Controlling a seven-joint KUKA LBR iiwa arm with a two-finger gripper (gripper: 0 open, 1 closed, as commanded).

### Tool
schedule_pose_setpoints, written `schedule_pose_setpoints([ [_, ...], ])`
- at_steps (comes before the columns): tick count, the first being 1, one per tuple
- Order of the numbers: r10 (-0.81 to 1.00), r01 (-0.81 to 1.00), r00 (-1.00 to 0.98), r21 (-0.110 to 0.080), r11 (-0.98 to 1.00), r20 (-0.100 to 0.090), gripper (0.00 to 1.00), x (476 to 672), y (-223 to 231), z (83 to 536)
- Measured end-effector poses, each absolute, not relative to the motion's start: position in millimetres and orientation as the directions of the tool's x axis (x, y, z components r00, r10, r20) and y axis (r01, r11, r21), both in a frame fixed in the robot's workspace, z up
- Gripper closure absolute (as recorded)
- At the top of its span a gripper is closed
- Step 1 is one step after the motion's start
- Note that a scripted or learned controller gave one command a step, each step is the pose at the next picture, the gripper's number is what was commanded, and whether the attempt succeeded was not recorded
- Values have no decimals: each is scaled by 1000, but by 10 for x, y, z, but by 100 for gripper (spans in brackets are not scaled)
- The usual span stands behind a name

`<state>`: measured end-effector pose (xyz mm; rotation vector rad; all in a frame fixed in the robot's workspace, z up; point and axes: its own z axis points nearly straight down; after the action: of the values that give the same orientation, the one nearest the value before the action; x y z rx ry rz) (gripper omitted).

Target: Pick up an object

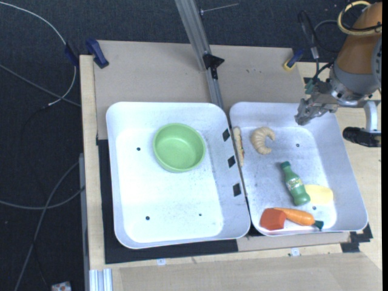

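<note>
Poised over the far right corner of the right bin (339,162), the gripper (306,115) hangs at the end of the grey arm (357,53), whose orange band shows above the wrist; whether the claw is released or clenched cannot be told from this slant, and nothing shows in its grasp. Inside that bin, a croissant (263,139) lies nearest the claw, toward the far side, with a pale stick-like item (239,145) just beside it along the left wall. A green bottle (294,183) lies near the middle, a yellow block (319,194) touching its lower end. Close to the near edge, a carrot (299,217) rests against a red-orange piece (272,219). A green bowl (178,147) sits upright in the left bin (127,211), well apart from the claw.
</note>
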<state>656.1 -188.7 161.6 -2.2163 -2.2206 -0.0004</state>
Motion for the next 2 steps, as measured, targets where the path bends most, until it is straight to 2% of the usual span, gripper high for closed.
schedule_pose_setpoints([
  [1,1000,1000,-3,11,3,-1,100,6568,-1789,2148],
  [2,1000,1000,-2,11,2,-1,100,6614,-1808,2631],
])
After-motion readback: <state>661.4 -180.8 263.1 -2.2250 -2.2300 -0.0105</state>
